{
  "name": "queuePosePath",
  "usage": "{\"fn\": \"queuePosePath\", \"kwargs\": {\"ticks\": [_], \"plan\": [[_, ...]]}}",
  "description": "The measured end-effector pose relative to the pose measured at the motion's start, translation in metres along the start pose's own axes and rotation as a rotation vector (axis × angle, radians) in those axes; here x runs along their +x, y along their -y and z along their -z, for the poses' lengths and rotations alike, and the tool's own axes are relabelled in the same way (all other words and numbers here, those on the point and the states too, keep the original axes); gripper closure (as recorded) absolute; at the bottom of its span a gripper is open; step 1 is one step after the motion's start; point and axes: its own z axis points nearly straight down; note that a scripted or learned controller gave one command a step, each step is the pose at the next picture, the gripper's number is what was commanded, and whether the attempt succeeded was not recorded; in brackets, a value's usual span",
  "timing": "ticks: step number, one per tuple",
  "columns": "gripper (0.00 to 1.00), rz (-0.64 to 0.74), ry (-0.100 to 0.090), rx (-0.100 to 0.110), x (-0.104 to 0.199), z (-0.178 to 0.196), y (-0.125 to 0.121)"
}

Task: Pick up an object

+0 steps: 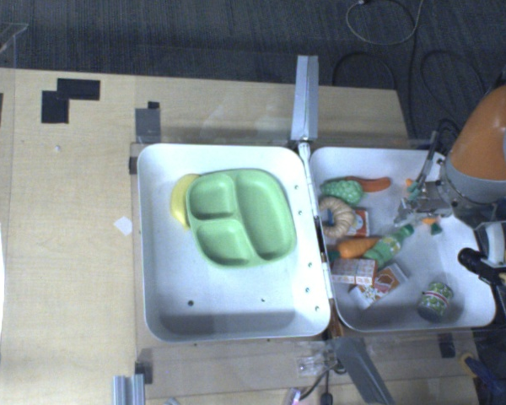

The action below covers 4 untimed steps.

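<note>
We see the tool (415, 199) low in the right bin (468, 310), toward its upper right part, hanging from the grey arm with the orange band (489, 142) that enters from the right edge of the frame. Whether it is spread or pressed together we cannot tell; nothing shows between its tips.

Just below and left of the tool lies a green bottle-shaped toy (390, 246), tilted, its upper end close to the tool. Touching the bottle's left end is an orange carrot-like piece (354, 247). Further left, against the bin's left wall, we count one ring-shaped tan toy (337, 216) on a red-edged card, with a green leafy piece (344, 189) above it and a second orange, elongated piece (374, 184) to the upper left of the tool. At the lower middle of the bin lie two small printed boxes (364, 278), overlapping. One small round can (436, 300) rests apart in the lower right corner.

The left bin (228, 315) holds one green divided tray (239, 216) with three compartments, and a yellow item (181, 199) peeks out from under its left edge.

Both bins, two in all, sit side by side on the pale wooden table (59, 226). The cluster along the right bin's left wall is crowded, pieces touching one another.
</note>
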Motion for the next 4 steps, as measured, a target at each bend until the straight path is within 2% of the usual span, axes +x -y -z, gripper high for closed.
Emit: {"fn": "queuePosePath", "kwargs": {"ticks": [1,2,4], "plan": [[1.0,-0.055,0.0,0.003,0.037,0.127,-0.012],[1.0,0.126,-0.001,0.004,0.085,0.141,-0.024],[1.0,0.144,0.001,0.002,-0.022,0.201,-0.044]]}}
